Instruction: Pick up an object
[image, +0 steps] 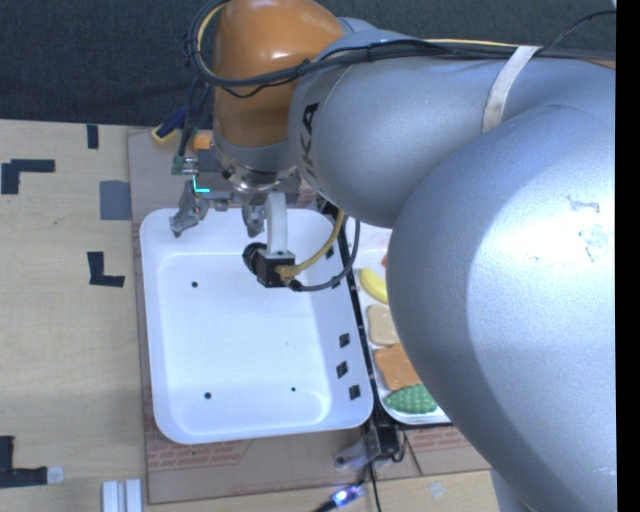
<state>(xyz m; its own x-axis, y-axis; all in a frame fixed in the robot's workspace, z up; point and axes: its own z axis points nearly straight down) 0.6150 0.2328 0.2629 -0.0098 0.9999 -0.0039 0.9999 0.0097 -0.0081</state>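
Items, right bin (352, 300), in a row near its left wall, partly under the arm: yellow piece (372, 285), tan slice (381, 325), orange-brown slice (397, 367), green piece (411, 400); all look like small toy food, judged light, stiff and rather smooth, the flat slices likely to slip unless taken across their narrow edges, the yellow piece best taken across its middle. Gripper (240, 225): over the far end of the left bin (160, 330), well apart from the items; spread or closed, cannot tell

Glossy white plastic bin (170, 330) on matt wooden bench (60, 340)
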